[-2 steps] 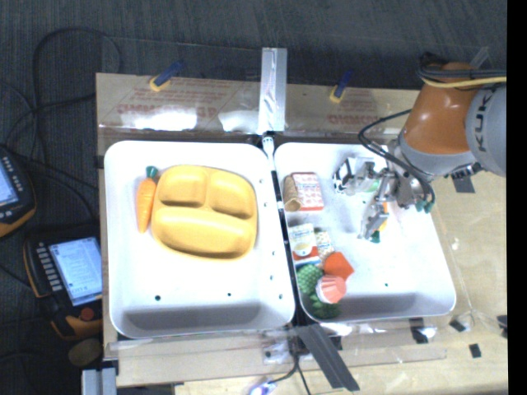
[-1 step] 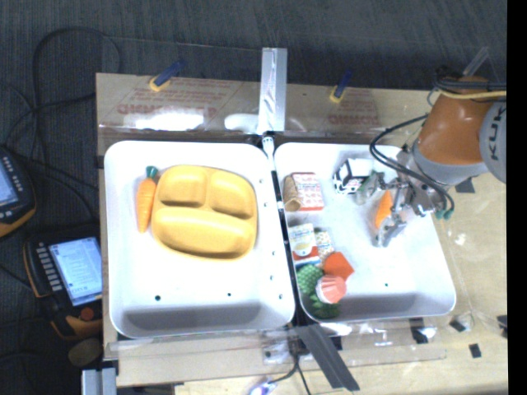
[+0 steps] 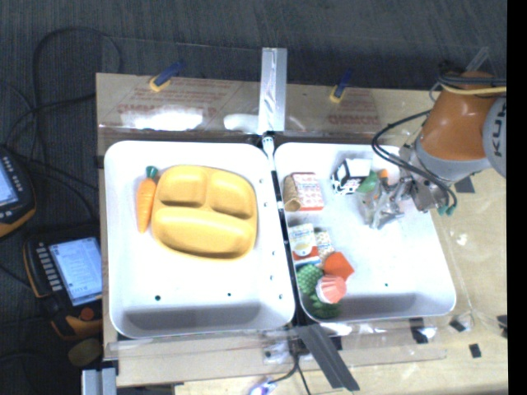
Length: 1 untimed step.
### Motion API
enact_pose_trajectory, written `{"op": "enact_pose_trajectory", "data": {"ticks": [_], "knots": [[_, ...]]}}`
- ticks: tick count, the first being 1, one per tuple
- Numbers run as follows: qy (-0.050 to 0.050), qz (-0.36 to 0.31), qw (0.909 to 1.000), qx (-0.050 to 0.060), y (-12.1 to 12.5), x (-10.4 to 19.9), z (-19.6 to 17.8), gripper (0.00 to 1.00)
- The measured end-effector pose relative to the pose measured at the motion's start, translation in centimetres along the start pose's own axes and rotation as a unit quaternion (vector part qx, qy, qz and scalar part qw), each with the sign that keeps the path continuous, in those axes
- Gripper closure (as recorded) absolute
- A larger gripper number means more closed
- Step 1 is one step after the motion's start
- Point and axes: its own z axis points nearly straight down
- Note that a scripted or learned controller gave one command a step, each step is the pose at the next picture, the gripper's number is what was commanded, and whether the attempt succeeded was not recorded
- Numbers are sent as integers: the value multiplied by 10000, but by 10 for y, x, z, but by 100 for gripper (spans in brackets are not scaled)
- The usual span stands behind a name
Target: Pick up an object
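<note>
Spanning the bench are two shallow white plastic bins, the left bin [image 3: 123,303] and the right bin [image 3: 412,282], set side by side, presumably so that objects can be taken from one and dropped in the other. One grey arm with an orange band [image 3: 457,126] is reached in from the right and bent down over the right bin's far corner, a posture judged to suit a descent onto the items below it. One large yellow compartmented plastic tray [image 3: 204,211] is laid flat in the left bin, and one orange toy carrot with a green top [image 3: 145,200] is laid just beside its left edge. One two-finger metal gripper [image 3: 380,212] is held low over the right bin's floor; whether its jaws are released or clenched cannot be told, and nothing can be made out between them.

Candidates for picking are gathered in the right bin, mostly along its left wall: one red-and-white printed carton [image 3: 303,192], one black-and-white boxy item [image 3: 349,176] near the gripper, one small printed packet [image 3: 309,242], one orange-red wedge-shaped piece [image 3: 338,264], one green knobbly round item [image 3: 310,282] and one pink-capped piece [image 3: 331,290], the last three touching in a cluster.
</note>
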Motion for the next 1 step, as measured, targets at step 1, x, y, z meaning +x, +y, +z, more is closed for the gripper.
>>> {"op": "enact_pose_trajectory", "data": {"ticks": [1], "knots": [[-1,-2,10000,0,0,0,0,0]]}}
